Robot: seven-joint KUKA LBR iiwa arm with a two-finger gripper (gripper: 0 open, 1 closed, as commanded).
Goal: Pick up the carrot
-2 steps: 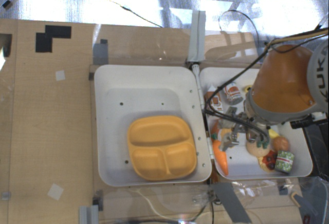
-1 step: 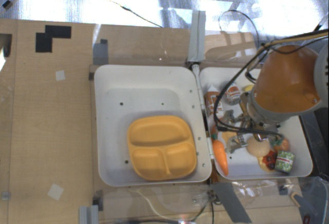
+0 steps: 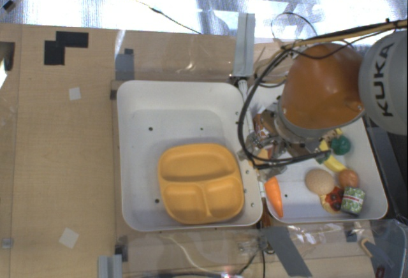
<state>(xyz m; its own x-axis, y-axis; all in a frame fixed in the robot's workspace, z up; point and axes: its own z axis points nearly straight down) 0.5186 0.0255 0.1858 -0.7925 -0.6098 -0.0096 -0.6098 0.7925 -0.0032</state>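
The carrot [image 3: 273, 196] lies loose at the right bin's [image 3: 376, 197] near-left corner, and the end effector [image 3: 264, 148] hangs just above it, likely lining up a grasp, its opening impossible to tell.

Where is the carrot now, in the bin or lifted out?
In the bin. The carrot lies flat on the floor of the right bin, near its lower left corner, below the gripper.
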